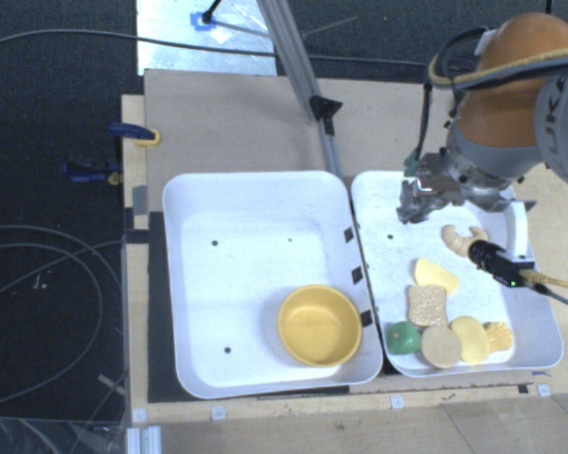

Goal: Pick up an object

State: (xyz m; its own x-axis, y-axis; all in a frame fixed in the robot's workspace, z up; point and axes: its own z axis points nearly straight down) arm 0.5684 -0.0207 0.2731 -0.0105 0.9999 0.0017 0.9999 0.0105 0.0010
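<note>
Glossy white plastic bins [265, 192], smooth yellow bowl [319, 324], matt wooden bench [227, 121]

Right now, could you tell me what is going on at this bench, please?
The grey and orange arm reaches in from the right, and its tool hangs over the upper part of the right bin. Nothing is visibly between its fingers, so no pick has happened yet. Toy food pieces lie lower in that bin: a croissant-like piece, a yellow wedge, a cracker and a green piece. The left bin holds a yellow bowl.
</note>
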